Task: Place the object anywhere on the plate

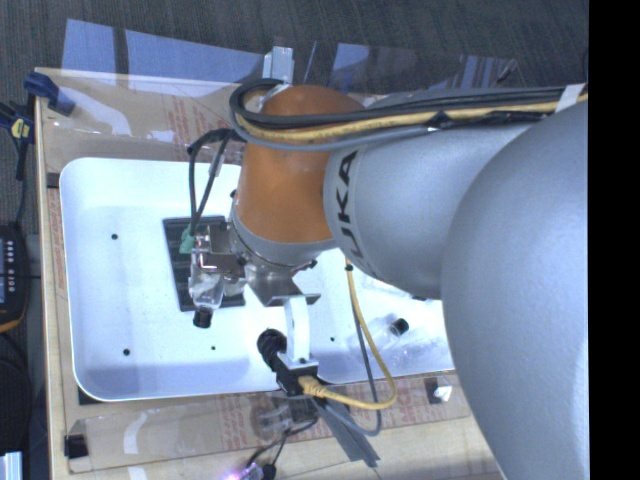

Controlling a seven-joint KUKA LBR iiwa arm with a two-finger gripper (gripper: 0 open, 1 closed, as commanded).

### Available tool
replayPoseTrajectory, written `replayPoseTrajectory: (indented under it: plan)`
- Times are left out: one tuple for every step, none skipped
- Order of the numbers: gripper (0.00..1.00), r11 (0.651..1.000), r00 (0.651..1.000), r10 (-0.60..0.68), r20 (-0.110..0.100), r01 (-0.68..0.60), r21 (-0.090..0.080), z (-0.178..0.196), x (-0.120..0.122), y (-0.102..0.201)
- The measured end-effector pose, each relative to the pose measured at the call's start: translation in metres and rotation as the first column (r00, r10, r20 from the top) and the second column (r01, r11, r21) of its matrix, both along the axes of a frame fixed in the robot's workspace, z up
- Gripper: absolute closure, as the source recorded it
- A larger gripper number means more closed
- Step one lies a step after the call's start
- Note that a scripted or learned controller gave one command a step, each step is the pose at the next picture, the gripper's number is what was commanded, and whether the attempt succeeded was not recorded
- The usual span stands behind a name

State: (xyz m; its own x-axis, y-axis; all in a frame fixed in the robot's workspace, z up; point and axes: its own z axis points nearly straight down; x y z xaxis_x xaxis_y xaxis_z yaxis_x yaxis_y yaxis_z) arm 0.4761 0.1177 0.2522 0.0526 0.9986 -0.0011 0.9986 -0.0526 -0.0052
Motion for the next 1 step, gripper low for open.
replayPoseTrajectory:
  plan:
    - [1.0,0.898,0.898,-0.441,0.002,0.441,-0.001,0.0624,0.0122,-0.0259]
